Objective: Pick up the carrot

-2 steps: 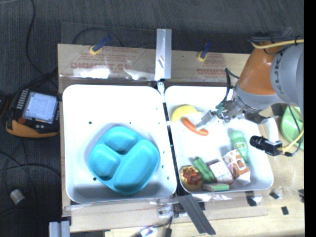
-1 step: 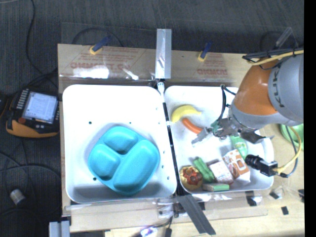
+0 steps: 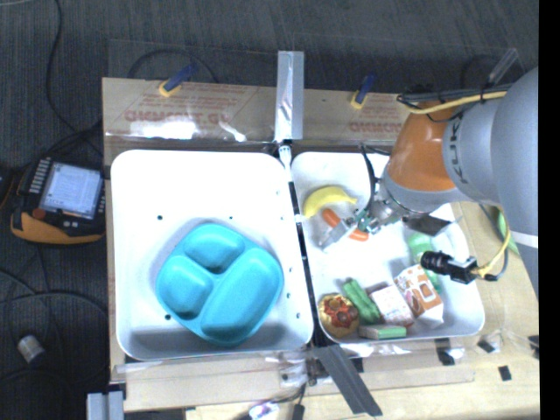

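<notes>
No label is legible. Gripper (image 3: 366,221) over the carrot (image 3: 354,232), finger state indiscernible; banana (image 3: 327,200) just beside, cartons (image 3: 418,292) nearby.

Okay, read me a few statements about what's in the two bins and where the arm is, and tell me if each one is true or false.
1. The blue divided tray lies in the left bin. True.
2. The banana lies in the left bin. False: it is in the right bin, near its far left corner.
3. The gripper is over the right bin, close to the carrot. True.
4. The carrot rests on the blue tray. False: it lies on the right bin's floor, just below the banana.
</notes>
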You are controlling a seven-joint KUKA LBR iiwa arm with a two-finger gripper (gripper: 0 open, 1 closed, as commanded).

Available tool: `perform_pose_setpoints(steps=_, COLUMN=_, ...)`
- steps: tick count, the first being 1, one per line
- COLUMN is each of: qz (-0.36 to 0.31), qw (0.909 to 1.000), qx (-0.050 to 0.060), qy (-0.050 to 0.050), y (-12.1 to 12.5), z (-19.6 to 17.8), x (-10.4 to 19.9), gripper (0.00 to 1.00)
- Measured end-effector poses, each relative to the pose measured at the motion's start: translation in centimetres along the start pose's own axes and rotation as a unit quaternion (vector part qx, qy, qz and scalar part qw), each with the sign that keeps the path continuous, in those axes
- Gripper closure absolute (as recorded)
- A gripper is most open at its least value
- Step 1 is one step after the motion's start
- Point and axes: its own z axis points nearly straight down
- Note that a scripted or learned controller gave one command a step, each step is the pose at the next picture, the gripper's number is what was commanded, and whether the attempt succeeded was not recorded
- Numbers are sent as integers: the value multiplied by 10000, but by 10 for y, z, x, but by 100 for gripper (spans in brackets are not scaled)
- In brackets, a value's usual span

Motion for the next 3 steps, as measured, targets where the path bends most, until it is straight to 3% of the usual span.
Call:
perform_pose_setpoints(steps=1, qz=103, qw=9999, qx=28, qy=27, y=35, z=-93, x=-3, gripper=0)
perform_pose_setpoints(steps=2, qz=-114, qw=9999, qx=34, qy=31, y=-1, z=-94, x=34, gripper=0)
perform_pose_setpoints(steps=3, qz=-1112, qw=9938, qx=27, qy=23, y=8, z=-128, x=18, gripper=0)
